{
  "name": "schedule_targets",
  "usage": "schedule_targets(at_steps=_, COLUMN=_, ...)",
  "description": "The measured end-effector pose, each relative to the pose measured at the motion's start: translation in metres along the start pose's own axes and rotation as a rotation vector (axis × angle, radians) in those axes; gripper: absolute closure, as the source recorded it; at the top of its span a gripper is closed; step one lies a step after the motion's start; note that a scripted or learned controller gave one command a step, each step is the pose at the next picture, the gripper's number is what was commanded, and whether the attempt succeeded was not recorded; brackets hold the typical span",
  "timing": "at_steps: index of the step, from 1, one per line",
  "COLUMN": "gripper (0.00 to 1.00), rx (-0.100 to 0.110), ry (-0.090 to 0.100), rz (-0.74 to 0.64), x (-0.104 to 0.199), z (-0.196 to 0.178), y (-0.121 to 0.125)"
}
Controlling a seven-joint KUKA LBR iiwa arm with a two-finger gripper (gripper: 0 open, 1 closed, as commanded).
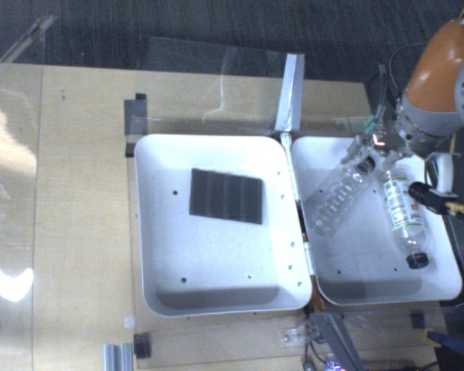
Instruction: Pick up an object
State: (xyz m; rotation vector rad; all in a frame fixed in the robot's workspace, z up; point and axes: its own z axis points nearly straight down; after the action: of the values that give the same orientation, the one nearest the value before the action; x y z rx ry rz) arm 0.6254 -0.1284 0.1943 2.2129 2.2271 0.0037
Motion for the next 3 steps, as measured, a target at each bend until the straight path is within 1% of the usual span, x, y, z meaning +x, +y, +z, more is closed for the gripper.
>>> schedule_targets(at_steps=1, gripper=0.0, rx=-0.004, ry=0.0, rz=0.109, x=0.02, z=0.098, y=-0.035)
schedule_targets(at_steps=2, gripper=0.0, rx=-0.011, ry=-0.002, rz=0.062, x=0.014, z=0.104, y=-0.117)
schedule_targets(at_steps=3, gripper=1.0, rx=-0.018, ry=-0.002, rz=0.059, x=0.015, z=0.093, y=-0.114)
